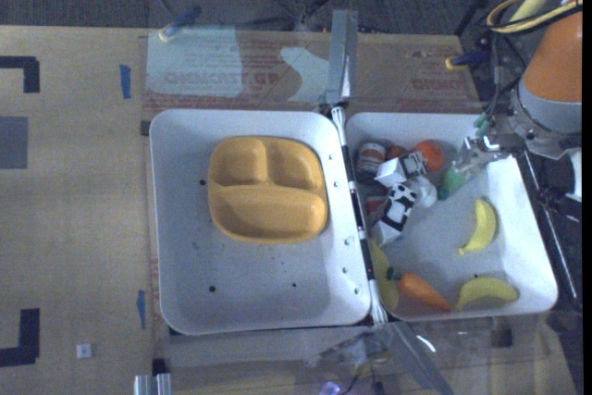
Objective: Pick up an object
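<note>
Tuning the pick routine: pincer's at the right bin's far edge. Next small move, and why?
Probably a short descent toward the green object. The pincer sits over the right bin at its far side, just beside that object, with nothing visibly between its tips. The bananas and carrot lie farther off.

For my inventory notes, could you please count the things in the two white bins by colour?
Yellow: 4, namely the divided tray in the left bin, two bananas, and a yellow piece at the right bin's left wall
Orange: 2, a carrot and a round fruit
Black-and-white: 2 boxes
Green: 1 item
Brown: 1 can
Total: 10
</note>
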Controlling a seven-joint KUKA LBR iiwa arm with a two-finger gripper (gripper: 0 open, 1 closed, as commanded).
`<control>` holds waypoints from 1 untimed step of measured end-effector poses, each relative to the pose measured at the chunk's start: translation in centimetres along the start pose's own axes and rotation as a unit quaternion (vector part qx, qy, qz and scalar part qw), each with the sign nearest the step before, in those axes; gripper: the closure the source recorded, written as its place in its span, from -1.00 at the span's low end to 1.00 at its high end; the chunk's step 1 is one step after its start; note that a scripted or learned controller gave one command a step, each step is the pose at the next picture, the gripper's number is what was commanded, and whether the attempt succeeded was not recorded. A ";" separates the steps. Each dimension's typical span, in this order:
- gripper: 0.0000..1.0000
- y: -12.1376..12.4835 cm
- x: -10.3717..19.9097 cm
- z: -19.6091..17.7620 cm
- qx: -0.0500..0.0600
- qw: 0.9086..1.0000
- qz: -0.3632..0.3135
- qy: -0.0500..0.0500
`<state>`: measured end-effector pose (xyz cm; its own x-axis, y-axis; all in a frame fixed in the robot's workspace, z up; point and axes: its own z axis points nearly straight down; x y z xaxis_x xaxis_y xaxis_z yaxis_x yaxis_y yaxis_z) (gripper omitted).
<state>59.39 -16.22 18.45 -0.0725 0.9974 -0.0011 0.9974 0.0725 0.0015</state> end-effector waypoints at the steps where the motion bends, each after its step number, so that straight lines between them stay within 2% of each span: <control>1: 1.00 3.3 -3.7 -5.6 0.000 0.994 0.108 -0.001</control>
<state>62.90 -19.72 24.07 0.1437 0.9896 -0.0028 0.9896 -0.1437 0.0018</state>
